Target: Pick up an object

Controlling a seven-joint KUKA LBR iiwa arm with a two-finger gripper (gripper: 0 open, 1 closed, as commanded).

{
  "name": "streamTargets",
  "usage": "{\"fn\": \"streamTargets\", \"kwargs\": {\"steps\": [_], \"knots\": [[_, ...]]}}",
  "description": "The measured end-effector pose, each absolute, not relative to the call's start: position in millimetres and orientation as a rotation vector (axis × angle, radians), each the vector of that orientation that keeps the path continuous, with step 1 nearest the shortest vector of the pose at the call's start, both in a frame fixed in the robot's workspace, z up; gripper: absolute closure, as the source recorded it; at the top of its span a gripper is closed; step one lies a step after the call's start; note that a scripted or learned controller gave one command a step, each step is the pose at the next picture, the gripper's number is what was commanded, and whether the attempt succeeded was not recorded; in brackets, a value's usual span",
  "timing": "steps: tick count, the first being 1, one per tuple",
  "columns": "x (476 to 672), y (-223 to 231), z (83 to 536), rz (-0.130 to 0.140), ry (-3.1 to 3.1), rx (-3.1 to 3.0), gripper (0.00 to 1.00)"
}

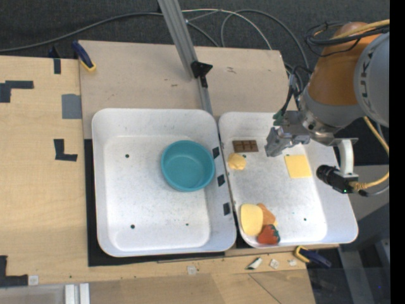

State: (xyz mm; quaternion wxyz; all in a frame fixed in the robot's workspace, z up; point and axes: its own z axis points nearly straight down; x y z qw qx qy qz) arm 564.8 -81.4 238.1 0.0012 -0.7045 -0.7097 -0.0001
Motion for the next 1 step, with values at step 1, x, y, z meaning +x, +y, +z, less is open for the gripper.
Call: {"fn": "streamTargets", "kwargs": {"steps": [1], "knots": [[569.2, -32.5, 231.1, 0.001, -2.227, -2.212, 1.00]]}}
